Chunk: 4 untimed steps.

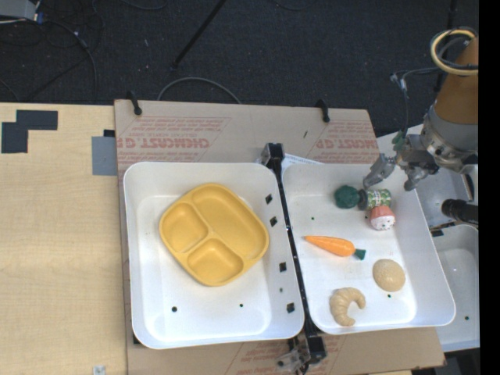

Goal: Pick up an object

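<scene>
The right bin [437, 287] holds perhaps five objects; the claw [397, 174] gapes apart.

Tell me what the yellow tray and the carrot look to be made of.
Yellow tray: likely molded plastic, smooth semi-matte, uniform color with rounded compartment walls. Carrot: seemingly plastic or rubber toy food, even orange body, flat green stub end; which of the two is unclear.

robotics lab bench: two white bins [211, 330] clamped on printed cardboard [234, 135] over a plywood top [55, 248], loose cables [117, 6] across dark carpet behind, toy food as test props, e.g. plastic carrot [334, 246]
</scene>
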Tool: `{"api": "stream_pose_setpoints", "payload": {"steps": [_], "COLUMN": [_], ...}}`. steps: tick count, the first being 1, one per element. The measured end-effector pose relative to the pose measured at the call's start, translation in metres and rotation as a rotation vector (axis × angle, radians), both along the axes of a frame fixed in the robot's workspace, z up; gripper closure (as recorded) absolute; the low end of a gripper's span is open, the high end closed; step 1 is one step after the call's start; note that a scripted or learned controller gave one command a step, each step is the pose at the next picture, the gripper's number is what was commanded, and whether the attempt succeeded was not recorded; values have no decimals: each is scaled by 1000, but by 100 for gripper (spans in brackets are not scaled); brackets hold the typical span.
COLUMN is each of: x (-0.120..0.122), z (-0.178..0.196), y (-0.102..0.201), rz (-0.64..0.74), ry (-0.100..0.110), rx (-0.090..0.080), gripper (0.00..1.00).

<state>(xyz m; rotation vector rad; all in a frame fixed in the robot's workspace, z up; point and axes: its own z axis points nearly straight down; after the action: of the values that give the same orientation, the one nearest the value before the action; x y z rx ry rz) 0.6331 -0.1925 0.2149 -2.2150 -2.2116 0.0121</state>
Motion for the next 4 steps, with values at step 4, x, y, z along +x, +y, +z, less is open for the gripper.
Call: {"api": "stream_pose_setpoints", "payload": {"steps": [4], "x": [-7], "z": [-129], "y": [8], "rz": [5], "ry": [-8], "rx": [-2], "gripper": [0]}}
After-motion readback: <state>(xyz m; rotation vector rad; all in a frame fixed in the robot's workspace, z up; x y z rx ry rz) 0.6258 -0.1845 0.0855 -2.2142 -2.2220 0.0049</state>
